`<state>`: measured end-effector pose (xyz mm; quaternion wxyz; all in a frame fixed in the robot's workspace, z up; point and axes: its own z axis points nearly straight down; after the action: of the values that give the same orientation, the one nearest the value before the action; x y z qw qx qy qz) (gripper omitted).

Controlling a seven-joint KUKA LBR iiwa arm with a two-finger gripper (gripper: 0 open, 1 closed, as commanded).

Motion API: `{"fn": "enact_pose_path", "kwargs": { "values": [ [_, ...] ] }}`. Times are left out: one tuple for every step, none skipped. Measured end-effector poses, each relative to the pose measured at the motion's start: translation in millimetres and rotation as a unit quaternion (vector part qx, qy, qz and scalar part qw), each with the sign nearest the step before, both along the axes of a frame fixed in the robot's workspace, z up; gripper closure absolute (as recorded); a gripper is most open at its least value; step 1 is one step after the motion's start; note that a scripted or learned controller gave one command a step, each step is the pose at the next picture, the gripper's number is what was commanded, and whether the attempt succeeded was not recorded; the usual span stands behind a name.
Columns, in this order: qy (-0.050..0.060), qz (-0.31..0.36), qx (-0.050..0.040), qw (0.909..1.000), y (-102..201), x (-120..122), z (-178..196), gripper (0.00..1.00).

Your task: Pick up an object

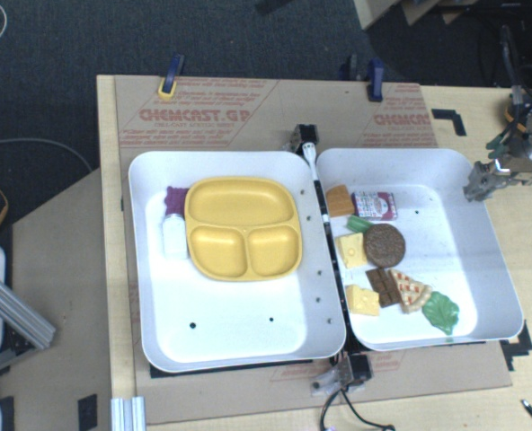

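Cardboard-topped bench, two white bins, gripper parked at the right bin's far right rim.

From the overhead camera: left bin (158,326) has a yellow tray (243,227) with a purple thing and a white thing tucked at its left side. Right bin (482,268) holds the toy food, all bunched along its left side: a brown cookie (385,244), cheese (364,300), a pizza slice (412,292), a green leaf (440,312). Gripper (492,178) sits at the bin's upper right edge, nothing between its fingers as far as I can see, though honestly can't tell if they're apart or together. Pile lies well off to its left and a bit toward the camera, so I'd guess it needs a sideways reach across the bin before dropping.
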<state>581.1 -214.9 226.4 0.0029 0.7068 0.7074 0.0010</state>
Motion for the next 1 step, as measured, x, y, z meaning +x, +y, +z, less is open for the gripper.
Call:
{"fn": "enact_pose_path", "kwargs": {
  "values": [
    [0.004,0.001,0.0022,1.0000,42.5,-4.8,0.3,1.00]
  ]
}}
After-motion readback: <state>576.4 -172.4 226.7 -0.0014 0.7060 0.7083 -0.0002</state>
